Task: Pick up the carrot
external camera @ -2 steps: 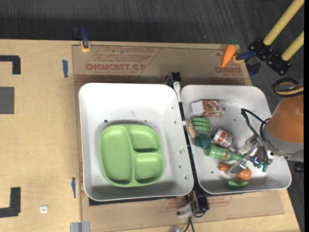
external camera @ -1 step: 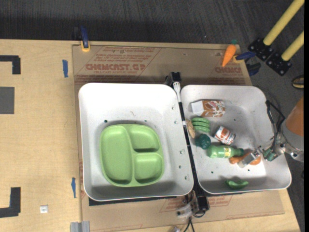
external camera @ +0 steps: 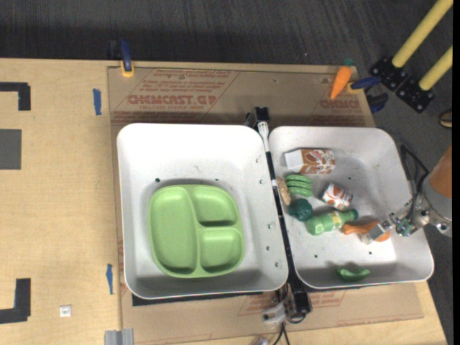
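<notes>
Crowded middle of the right bin (external camera: 381, 139), open floor near its far corners.
The carrot (external camera: 357, 228) touches a green toy vegetable (external camera: 327, 222); a small can (external camera: 334, 195) and carton (external camera: 310, 160) crowd its upper-left side.

1. This place looks like a robotics lab or a test workshop, not a home or a kitchen.
2. The bench (external camera: 57, 192) is a plain board surface with black tape marks (external camera: 16, 96) and small blue tape pieces (external camera: 97, 100) on it.
3. A cardboard sheet (external camera: 180, 92) with red print lies under two shallow white bins, the left bin (external camera: 136, 192) and the right bin (external camera: 388, 149), and clamps (external camera: 126, 56) hold it at the far edge.
4. The floor is dark grey carpet (external camera: 215, 13), as in an office or a lab.
5. Yellow padded poles (external camera: 431, 20) on black mounts stand at the far right.
6. Toy foods (external camera: 320, 200) and a green divided plate (external camera: 194, 227) lie in the bins.
</notes>
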`<control>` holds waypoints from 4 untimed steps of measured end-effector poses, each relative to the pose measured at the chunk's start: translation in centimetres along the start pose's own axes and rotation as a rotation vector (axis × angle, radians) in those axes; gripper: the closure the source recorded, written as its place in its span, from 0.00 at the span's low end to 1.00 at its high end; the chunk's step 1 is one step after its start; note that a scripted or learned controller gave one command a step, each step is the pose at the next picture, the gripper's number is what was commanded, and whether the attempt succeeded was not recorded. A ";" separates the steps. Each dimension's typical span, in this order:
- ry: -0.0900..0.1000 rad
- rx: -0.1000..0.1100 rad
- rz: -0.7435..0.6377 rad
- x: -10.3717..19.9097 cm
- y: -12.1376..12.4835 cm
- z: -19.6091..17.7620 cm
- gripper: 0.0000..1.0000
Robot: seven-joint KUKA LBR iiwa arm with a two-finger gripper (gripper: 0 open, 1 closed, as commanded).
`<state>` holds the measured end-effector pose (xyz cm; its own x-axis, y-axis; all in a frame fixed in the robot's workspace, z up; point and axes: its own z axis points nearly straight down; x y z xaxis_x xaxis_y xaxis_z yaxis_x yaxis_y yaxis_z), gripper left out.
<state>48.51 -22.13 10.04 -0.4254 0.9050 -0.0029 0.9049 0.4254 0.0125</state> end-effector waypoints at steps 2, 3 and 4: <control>-0.012 0.001 0.348 7.6 5.7 0.8 1.00; 0.001 0.012 0.409 13.7 10.2 -8.4 1.00; -0.001 0.013 0.576 14.7 19.0 -8.2 1.00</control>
